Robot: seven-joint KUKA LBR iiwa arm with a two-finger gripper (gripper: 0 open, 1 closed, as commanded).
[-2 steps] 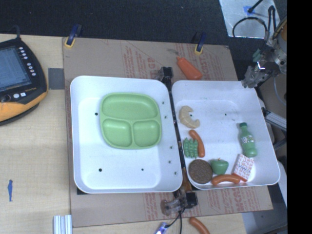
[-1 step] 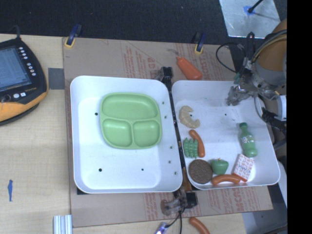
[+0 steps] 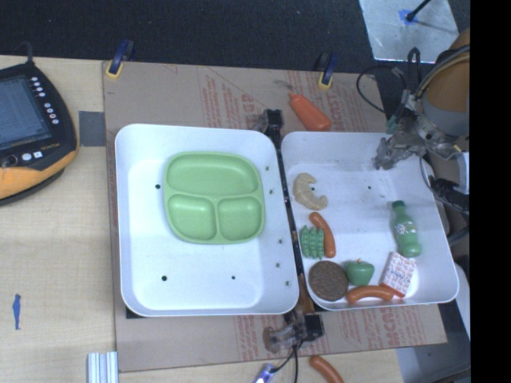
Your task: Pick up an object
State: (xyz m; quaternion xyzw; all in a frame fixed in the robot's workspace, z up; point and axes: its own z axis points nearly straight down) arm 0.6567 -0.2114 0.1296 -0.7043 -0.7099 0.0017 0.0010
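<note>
Near edge of the right bin [image 3: 447, 290]: sausage [image 3: 371, 295], brown cookie [image 3: 328, 279], green pepper [image 3: 361, 272], snack packet [image 3: 399, 274] lying together. Further back, green bottle [image 3: 405, 228] lying alone, well apart from the tool [image 3: 393, 152]. Tool is hovering over the bin's far corner; open or closed, cannot tell.

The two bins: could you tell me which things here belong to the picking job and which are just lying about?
Job:
gripper
green bottle
croissant
corn cob
cookie
two sausages
green pepper
packet

Lying about:
green divided plate
carrot
teach pendant
</note>
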